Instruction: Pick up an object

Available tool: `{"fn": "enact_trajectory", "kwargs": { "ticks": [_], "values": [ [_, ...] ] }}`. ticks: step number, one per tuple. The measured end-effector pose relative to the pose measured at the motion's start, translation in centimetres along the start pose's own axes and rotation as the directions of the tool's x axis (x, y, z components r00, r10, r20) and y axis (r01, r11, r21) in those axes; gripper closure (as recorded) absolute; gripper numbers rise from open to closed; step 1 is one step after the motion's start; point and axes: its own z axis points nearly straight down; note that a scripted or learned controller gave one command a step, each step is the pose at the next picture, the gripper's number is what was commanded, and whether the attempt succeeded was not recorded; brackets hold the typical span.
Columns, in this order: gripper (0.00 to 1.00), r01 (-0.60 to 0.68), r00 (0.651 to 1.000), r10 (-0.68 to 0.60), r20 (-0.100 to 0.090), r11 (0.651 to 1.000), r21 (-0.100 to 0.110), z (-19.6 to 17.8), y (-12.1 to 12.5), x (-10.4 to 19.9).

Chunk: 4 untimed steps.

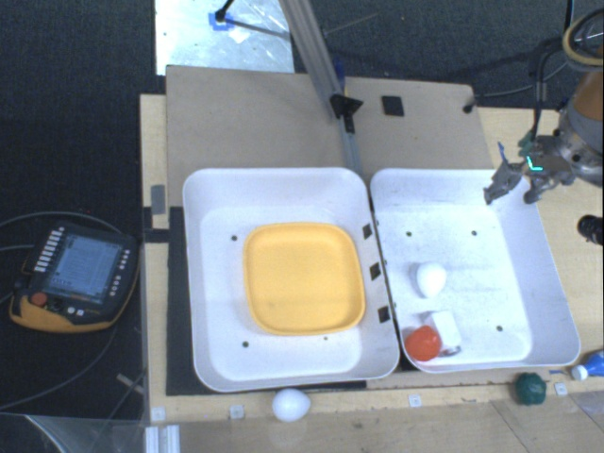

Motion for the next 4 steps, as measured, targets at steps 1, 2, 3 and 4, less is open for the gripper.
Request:
{"fn": "enact_trajectory", "kwargs": {
  "ticks": [1,2,3,4],
  "values": [
    [0.0,0.0,1.0,0.0,0.0,1.0,0.0,0.0,0.0,0.0],
    [0.0,0.0,1.0,0.0,0.0,1.0,0.003,6.1,0.1,-0.1],
    [0.0,-0.001,1.0,0.001,0.0,1.0,0.003,10.9,-0.3,-1.0],
    [0.0,-0.001,1.0,0.001,-0.001,1.0,0.004,16.1,-0.4,-0.9]
  ]
}}
